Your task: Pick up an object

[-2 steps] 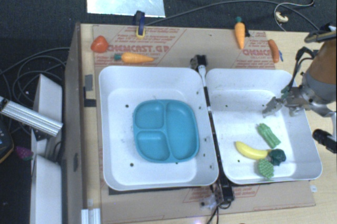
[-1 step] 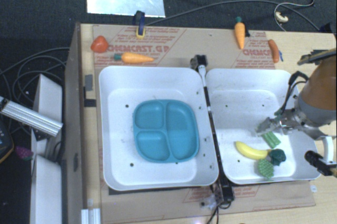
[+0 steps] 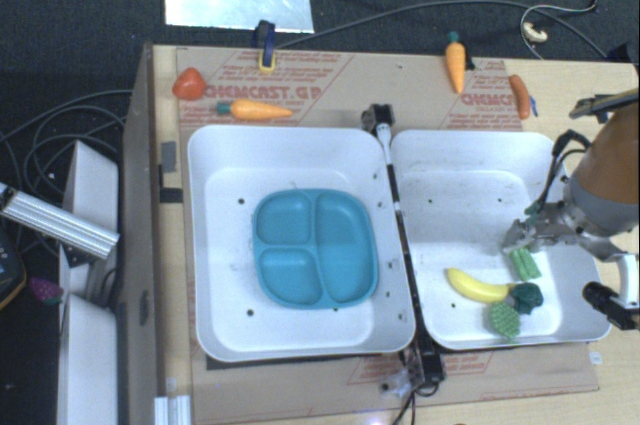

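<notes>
Camera view had the pincer (image 3: 533, 235) low in the right bin (image 3: 470, 163), just above a green block (image 3: 525, 263) at five o'clock; its grip couldn't be told. Descending squarely seemed wise.

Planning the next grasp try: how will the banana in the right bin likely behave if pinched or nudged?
The banana looks like a smooth, glossy toy, so it may slip from a pinch. Its curved shape suggests it would pivot or slide rather than roll straight. Lying flat on the bin floor, beside the green pieces, a nudge might push it into them.
</notes>
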You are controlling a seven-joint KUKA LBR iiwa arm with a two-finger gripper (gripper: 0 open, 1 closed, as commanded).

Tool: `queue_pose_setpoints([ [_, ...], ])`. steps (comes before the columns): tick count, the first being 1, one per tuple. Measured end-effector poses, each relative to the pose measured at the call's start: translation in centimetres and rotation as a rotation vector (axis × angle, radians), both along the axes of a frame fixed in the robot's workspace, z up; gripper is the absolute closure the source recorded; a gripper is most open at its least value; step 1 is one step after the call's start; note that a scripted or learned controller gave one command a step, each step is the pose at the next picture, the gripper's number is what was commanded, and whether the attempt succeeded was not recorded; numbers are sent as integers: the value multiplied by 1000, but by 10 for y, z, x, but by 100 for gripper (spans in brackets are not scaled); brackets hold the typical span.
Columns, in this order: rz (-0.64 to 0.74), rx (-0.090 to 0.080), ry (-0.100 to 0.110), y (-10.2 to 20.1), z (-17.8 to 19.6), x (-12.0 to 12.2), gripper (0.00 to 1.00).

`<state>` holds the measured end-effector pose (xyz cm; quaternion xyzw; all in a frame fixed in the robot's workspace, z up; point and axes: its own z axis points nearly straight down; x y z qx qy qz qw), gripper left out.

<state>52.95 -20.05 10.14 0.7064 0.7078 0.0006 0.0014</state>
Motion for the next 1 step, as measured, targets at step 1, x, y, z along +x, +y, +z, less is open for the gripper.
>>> queue_pose_setpoints([
  [1,3,2,-1,125,84,8,100],
])
